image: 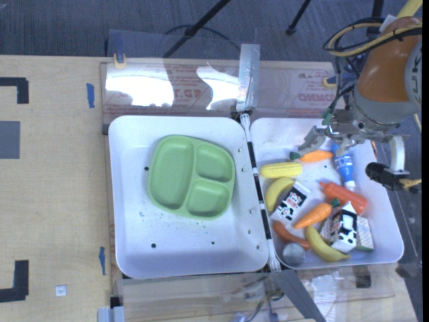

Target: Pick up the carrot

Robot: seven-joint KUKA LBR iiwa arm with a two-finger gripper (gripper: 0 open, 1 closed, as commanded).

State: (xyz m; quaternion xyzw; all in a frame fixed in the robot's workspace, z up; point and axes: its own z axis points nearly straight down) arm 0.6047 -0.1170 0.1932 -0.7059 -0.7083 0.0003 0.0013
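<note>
Pale wood worktop point(53, 180) carries two shallow white bins side by side. The left bin point(127, 247) holds a green divided plate point(191, 176); the right bin point(392, 237) is crowded with toy food. The arm point(389, 72) reaches in over the far end of the right bin, and its hand point(328, 138) hangs just above the clutter there, close to a small orange carrot point(315, 157) that lies beside a corn cob point(280, 170) and a blue-capped tube point(345, 170). Whether the hand is wide or narrow cannot be told from this angle, and nothing is seen gripped in it. Other orange carrot-like pieces lie nearer the middle of the bin point(313, 215), beside two bananas point(275, 193) and small cartons point(345, 230). Judged from this, the pick is not yet made: the hand is placed near a carrot, and closing on it and lifting are left.
</note>
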